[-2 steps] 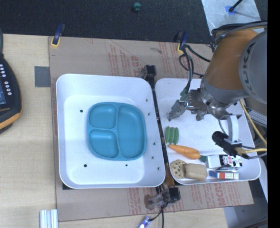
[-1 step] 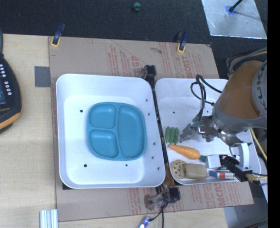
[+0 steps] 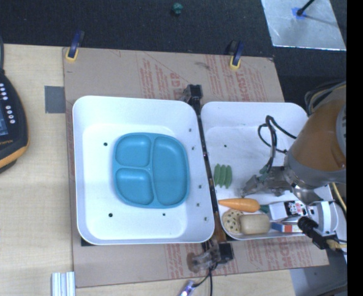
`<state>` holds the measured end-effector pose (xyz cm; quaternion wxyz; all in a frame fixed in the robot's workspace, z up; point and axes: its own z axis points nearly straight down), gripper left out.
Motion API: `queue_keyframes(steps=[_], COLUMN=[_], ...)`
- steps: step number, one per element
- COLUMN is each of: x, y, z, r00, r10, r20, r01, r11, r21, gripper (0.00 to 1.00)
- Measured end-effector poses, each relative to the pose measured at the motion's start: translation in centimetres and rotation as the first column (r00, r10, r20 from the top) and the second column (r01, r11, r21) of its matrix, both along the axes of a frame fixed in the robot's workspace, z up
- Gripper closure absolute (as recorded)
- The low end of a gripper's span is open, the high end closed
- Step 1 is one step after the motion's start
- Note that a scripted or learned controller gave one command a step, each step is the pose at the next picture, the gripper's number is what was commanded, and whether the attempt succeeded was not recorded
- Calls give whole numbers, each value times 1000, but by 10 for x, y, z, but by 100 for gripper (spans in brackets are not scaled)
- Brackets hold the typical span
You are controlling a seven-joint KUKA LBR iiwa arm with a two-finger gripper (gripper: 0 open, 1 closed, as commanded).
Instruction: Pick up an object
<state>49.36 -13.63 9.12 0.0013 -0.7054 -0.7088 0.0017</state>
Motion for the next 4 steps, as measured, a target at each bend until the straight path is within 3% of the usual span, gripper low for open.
queue_keyframes(steps=[1, 2, 3, 4], x=[-18, -16, -17, -18], y=[39, 38, 38, 31], z=[0, 10, 10, 0], r00=[1000, 1000, 1000, 1000], r10=[3, 7, 6, 0], r20=[0, 1, 1, -1], r01=[-3, -7, -6, 0], r11=[1000, 1000, 1000, 1000], r21=[1, 0, 0, 2], gripper=[0, 100, 0, 0])
